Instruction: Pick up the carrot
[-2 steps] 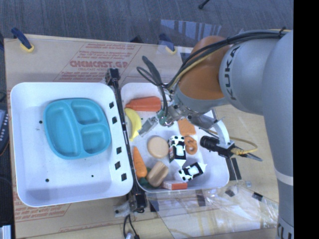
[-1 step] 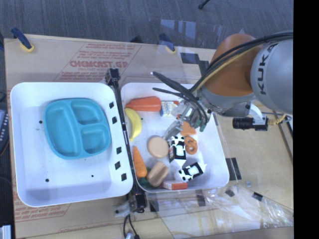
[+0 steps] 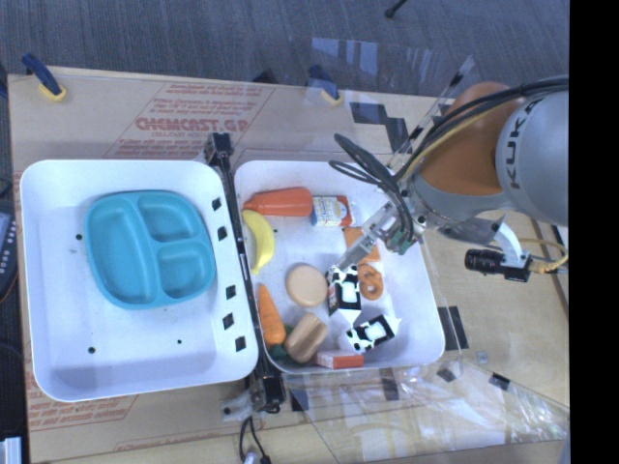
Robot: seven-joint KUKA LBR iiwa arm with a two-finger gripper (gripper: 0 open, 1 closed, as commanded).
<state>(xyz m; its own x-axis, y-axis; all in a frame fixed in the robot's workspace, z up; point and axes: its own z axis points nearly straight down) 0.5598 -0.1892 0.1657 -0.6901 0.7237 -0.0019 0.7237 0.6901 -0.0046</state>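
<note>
The carrot (image 3: 270,315) is a short orange tapered piece lying along the left wall of the right bin (image 3: 426,298), near its front. My gripper (image 3: 356,256) hangs over the middle right of that bin, reaching down from the right. It is well to the right of the carrot and apart from it, just above a black-and-white patterned toy (image 3: 343,289). An orange ring-shaped piece (image 3: 371,282) lies beside the gripper's tip.
The right bin also holds a long orange-red piece (image 3: 280,202), a yellow banana (image 3: 258,240), a tan disc (image 3: 307,285), a bread-like piece (image 3: 305,336), a small carton (image 3: 332,211) and a second black-and-white toy (image 3: 372,332). The left bin (image 3: 48,288) holds a blue divided plate (image 3: 150,247).
</note>
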